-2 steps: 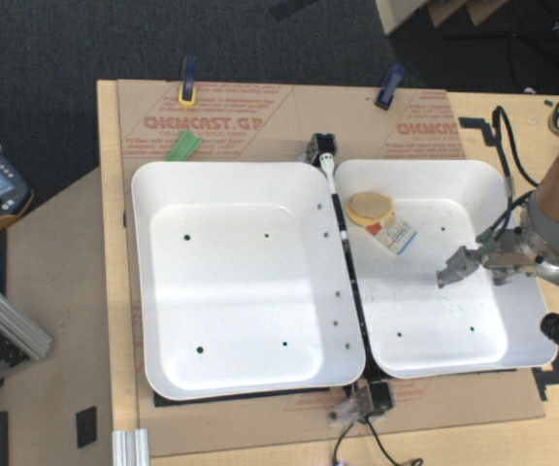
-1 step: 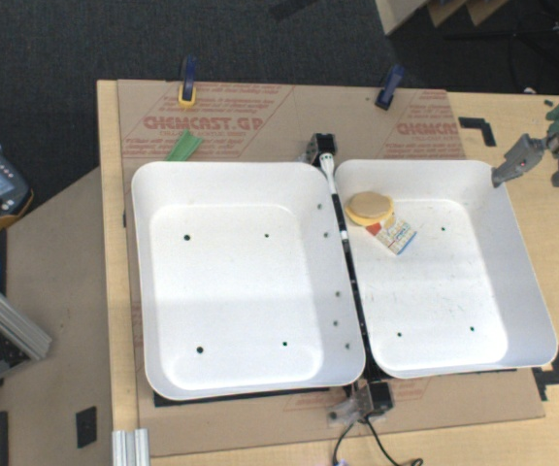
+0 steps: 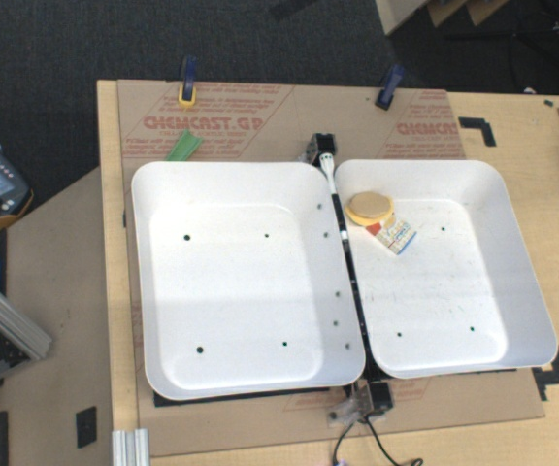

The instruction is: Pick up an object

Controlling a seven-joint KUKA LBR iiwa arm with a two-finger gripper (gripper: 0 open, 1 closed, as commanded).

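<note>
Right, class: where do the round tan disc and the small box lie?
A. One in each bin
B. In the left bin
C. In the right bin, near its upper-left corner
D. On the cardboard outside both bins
C: the disc and the box lie touching inside the right bin, close to its upper-left corner.

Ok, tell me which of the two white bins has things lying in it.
The right bin: a round tan object and a small printed packet lie near its upper left corner.
</note>
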